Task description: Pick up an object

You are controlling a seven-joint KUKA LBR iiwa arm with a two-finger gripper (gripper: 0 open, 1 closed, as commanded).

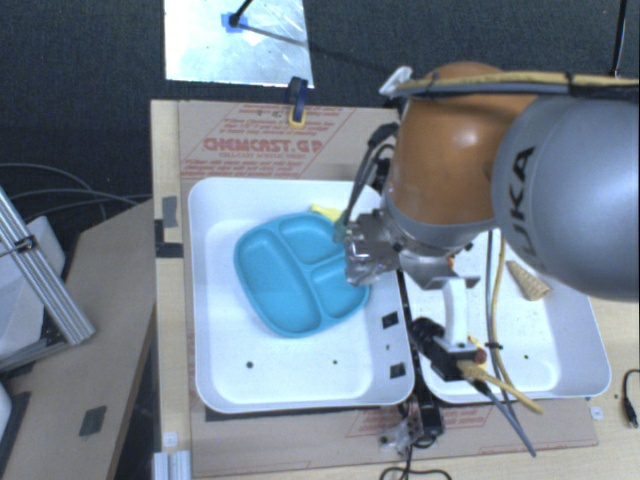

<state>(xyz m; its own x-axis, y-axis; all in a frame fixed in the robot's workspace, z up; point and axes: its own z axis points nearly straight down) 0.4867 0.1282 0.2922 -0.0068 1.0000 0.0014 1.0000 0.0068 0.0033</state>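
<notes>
One blue divided plate (298, 286) lies in the left bin (230, 368); one yellow object (325, 211) peeks behind it. One cone (529, 280) lies in the right bin (575, 353). The gripper (362, 258) hangs at the plate's right edge, its grip hidden: cannot tell.

— How many bins do we count on the bench?

— We count two white bins, the left bin (230, 368) and the right bin (575, 353), side by side.

— And inside the left one?

— We see one blue divided plate (295, 278), with three compartments as far as we can tell, and one small yellow object (324, 211) peeking out at its far edge.

— In the right one?

— We count one ice-cream cone (528, 280). The arm covers much of that bin, so we cannot count more there.

— Arms?

— One.
</notes>
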